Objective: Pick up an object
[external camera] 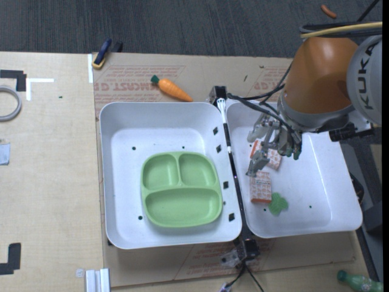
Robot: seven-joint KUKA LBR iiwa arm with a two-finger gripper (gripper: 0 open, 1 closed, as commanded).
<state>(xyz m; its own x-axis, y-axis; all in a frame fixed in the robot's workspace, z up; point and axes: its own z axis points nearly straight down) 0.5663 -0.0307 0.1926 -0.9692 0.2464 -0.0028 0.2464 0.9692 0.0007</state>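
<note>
Your gripper (262, 154) hung low over the right bin (328, 215), near its left wall, but you could not tell from above how its fingers stood. Just below it lay a small orange-and-white box (261, 187), with a green piece (279, 204) touching its corner. The left bin (121, 126) held a green divided plate (181, 189).
</note>
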